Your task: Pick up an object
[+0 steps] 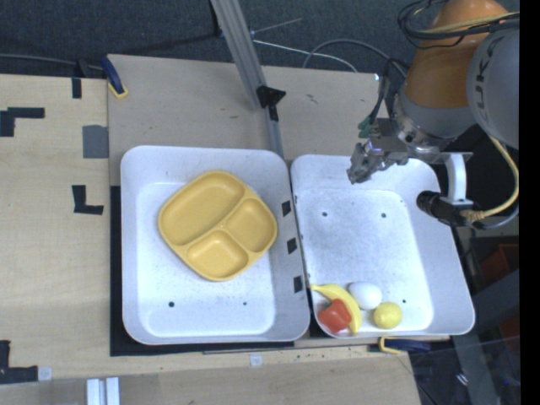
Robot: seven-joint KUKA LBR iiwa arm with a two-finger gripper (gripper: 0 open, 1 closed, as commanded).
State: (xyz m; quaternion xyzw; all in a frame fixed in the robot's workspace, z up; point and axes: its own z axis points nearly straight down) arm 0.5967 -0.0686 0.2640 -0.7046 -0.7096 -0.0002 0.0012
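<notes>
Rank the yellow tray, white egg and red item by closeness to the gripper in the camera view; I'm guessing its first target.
From the gripper, at the right bin's far edge:
1. White egg, right bin's near end.
2. Red item, beside the egg, nearer the corner; close to the tray's distance, hard to separate.
3. Yellow tray, left bin.

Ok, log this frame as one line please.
gripper: above right bin far edge, holding nothing | yellow plate: left bin | toy fruit: right bin near corner

Two white bins (135,226) on bench. One yellow divided plate (218,224). One banana (339,294), one red fruit (335,315), one white egg (365,294), one yellow lemon (387,315).
</notes>
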